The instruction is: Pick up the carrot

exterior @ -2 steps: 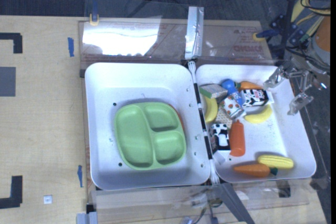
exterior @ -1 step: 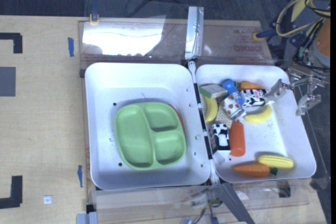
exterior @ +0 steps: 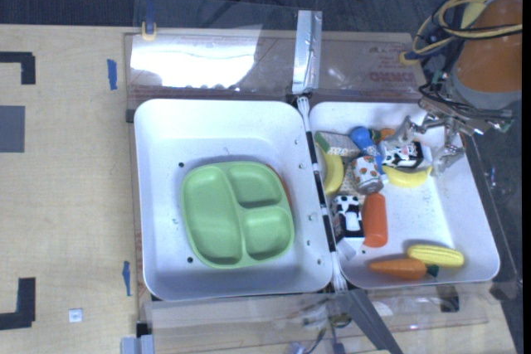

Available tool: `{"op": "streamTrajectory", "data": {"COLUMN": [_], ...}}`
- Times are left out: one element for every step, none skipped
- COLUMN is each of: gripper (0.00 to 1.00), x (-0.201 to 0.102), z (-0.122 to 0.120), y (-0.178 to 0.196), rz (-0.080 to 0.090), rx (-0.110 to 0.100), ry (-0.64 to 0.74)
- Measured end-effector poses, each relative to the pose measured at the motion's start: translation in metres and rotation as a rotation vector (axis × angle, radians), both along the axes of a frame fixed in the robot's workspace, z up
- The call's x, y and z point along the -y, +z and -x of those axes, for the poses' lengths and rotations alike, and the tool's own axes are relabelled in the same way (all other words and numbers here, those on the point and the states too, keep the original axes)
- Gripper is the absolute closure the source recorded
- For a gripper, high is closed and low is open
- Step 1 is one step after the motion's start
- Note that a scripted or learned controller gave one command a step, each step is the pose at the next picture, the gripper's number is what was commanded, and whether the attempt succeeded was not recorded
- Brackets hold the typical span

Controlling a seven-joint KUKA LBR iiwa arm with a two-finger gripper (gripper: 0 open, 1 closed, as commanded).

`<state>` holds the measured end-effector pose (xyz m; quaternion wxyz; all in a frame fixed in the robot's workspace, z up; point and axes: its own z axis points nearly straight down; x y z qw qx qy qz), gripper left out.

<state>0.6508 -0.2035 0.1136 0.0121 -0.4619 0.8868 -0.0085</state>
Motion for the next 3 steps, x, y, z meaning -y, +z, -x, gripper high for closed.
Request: {"op": "streamTrajectory", "data": {"gripper": [0.0,0.0,0.0], "x": [0.019,0.017,0.019], "z": [0.064,0.116,0.125], "y": [0.047,-0.022,0.059], "rz": [-0.003,-0.009,0.0], "rx": [-0.026,-0.028,-0.023], "ry": [0.209,0.043,0.335]}}
